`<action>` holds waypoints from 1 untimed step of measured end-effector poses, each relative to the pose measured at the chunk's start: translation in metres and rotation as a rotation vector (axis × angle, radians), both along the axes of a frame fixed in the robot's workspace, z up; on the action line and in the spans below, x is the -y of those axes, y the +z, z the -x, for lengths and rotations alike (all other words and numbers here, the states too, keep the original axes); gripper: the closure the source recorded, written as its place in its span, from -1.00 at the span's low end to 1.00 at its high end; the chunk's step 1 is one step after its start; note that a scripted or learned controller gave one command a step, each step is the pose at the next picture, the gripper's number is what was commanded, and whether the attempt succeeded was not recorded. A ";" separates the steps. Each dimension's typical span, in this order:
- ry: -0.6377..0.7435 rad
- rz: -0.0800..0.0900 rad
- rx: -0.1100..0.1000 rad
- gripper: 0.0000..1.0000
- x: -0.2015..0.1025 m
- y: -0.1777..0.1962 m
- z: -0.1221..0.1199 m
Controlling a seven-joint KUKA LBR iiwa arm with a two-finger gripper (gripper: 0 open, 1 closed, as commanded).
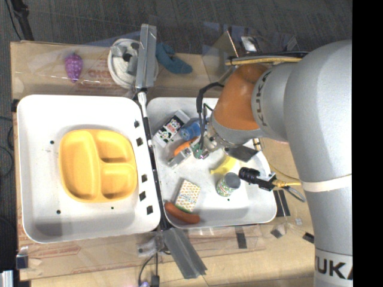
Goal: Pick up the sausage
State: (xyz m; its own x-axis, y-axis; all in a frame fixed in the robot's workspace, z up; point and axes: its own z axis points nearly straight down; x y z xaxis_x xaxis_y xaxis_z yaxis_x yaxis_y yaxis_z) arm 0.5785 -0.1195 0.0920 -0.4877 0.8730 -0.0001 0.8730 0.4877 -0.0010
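1. The grey arm (311, 154) enters from the right and fills much of that side.
2. Its orange band (239, 103) sits above the wrist, which tilts down and to the left.
3. The gripper (200, 150) hangs low over the right-hand bin's middle, among the clutter there.
4. A black cable loops along the wrist's left side.

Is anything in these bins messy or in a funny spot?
A bit. The sausage lies jammed against the right bin's near wall, partly under a patterned box that sits tilted. The yellow tray sits neatly in the left bin.
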 end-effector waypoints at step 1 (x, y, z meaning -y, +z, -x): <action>-0.300 0.000 -0.001 -1.00 -0.013 0.000 -0.030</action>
